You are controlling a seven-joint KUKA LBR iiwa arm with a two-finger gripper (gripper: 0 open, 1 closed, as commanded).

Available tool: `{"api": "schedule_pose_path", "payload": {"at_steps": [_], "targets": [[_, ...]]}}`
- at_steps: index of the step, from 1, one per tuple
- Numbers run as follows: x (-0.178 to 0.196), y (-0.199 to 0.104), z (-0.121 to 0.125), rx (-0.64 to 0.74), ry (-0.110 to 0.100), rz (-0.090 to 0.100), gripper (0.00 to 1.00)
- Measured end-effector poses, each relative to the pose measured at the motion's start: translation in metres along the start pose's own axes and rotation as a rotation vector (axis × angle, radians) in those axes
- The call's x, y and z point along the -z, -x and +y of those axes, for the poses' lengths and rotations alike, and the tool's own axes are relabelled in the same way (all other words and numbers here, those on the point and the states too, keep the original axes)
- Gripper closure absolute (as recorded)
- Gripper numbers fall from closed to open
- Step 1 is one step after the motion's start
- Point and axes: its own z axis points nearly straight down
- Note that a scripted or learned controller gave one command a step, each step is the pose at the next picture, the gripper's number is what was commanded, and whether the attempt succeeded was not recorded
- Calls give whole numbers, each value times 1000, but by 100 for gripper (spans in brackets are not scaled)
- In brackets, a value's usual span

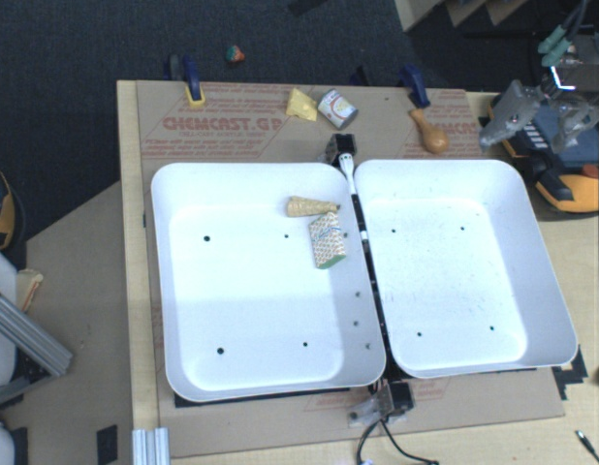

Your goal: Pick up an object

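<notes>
Right now your gripper (538, 116) waits far right, clear of both bins; you cannot tell its state. Tan cone (310, 206) and patterned pouch (327, 239) lie touching, far-right in the left bin (232, 361).

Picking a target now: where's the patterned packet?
In the left bin, upper right part, near the divider; the packet lies just below a tan cone.

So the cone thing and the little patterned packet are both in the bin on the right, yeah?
Not quite. The cone and the patterned packet are both in the left bin, near its upper right corner, not in the right bin. The camera view shows them lying close together there.
</notes>
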Motion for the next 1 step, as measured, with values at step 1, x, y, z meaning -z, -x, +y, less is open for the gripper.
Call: {"api": "schedule_pose_path", "payload": {"at_steps": [1], "targets": [[47,-47,-25,2,15,-1,0]]}}
